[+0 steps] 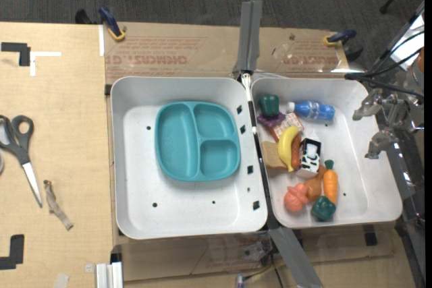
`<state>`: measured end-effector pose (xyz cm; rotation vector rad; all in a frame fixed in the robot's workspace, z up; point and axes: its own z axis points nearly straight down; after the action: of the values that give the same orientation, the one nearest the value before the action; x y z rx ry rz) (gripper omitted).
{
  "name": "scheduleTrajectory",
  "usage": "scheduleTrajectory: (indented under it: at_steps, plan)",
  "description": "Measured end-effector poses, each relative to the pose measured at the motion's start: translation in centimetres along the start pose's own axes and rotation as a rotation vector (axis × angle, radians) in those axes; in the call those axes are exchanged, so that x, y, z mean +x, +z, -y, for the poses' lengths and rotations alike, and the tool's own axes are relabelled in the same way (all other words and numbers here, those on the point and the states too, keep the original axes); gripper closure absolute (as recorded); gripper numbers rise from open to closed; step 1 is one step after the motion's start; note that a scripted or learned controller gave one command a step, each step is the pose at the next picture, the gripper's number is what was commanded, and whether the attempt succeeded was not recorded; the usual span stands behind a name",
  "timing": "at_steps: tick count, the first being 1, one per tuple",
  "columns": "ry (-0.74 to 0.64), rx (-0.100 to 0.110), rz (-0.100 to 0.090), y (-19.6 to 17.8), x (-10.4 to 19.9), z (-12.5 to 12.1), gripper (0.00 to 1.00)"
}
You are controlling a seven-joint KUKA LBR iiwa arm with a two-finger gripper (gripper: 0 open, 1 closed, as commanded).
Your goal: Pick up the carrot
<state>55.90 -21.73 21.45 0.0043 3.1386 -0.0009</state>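
**Carrot lying in right bin; tool sitting off the right rim**

Nearest edge: the front rims of both bins are sitting just inside the desk [47,145] front. The right bin [368,172] is carrying a clutter packed toward its left half. Nearest the front rim a dark green vegetable [323,209] is lying, touching the lower tip of the carrot [329,182]. The carrot is lying roughly upright in the view, green top pointing away, orange body between the green vegetable and a black-and-white box [310,155]. To its left a pink-orange toy [295,198] and a brown piece [313,186] are crowding against it. To the carrot's right the bin floor is lying bare out to the right wall, giving open room on that side.

Further back, a banana [289,147] is leaning beside the box, then a green pepper [269,104] and a blue bottle [313,110] near the far rim.

The left bin [131,145] is holding a teal divided plate [198,140], centred, with bare floor all round it.

The tool [378,128] is showing at the right rim of the right bin, well apart from the carrot; whether it is wide or narrow, cannot tell.

Scissors [20,145] are lying on the desk at far left. Clamps [111,23] are gripping cardboard behind the bins.
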Motion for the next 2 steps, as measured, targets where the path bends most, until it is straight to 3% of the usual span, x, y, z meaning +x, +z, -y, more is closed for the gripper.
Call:
scheduleTrajectory:
  at_steps: [1, 2]
  plan:
    - [-0.193, -0.001, -0.001, 12.2, 5.7, -3.2, 0.0]
    - [-0.253, -0.001, -0.002, 12.3, 7.4, -5.9, 0.0]
